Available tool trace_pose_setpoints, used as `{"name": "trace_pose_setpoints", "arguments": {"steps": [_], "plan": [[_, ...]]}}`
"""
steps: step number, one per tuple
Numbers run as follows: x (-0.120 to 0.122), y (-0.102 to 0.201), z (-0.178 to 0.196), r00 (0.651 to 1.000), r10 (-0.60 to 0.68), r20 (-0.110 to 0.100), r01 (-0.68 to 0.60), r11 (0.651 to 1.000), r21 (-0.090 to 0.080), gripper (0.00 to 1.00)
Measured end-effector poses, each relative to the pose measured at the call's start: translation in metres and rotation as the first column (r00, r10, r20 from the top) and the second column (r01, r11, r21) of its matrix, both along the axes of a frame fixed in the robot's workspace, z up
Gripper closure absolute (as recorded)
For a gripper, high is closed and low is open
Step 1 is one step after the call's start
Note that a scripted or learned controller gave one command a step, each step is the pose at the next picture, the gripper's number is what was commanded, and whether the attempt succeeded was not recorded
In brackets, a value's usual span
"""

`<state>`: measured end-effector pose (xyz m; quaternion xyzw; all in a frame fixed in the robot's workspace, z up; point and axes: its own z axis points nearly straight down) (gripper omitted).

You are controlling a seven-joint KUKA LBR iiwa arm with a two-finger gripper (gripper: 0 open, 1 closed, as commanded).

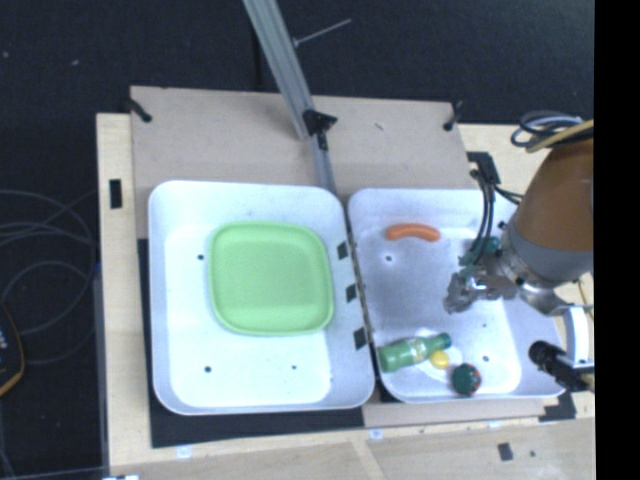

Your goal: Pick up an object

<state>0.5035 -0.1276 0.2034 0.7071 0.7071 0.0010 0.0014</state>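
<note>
Arm (555,208) reaches in from the right, hand (462,293) hovering low over the middle of the right bin (400,223). Can't tell if the hand is apart or together, too blurred; nothing visibly between its tips. Candidate objects all in the right bin: orange sausage-shaped piece (412,232) near the far wall, green bottle (412,351) lying on its side near the front, yellow item (439,360) just beside it, dark green ball (465,377) at the front edge. Left bin (175,268) holds a green plate (270,277), flat.
</note>
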Motion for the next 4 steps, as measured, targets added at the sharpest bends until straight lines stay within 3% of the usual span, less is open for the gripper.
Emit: {"name": "trace_pose_setpoints", "arguments": {"steps": [3,4], "plan": [[0.027,0.162,0.04,1.0,0.005,-0.002,-0.005,1.0,0.002,1.0],[0.041,0.209,0.028,1.0,0.003,-0.004,-0.003,1.0,0.001,1.0]]}}
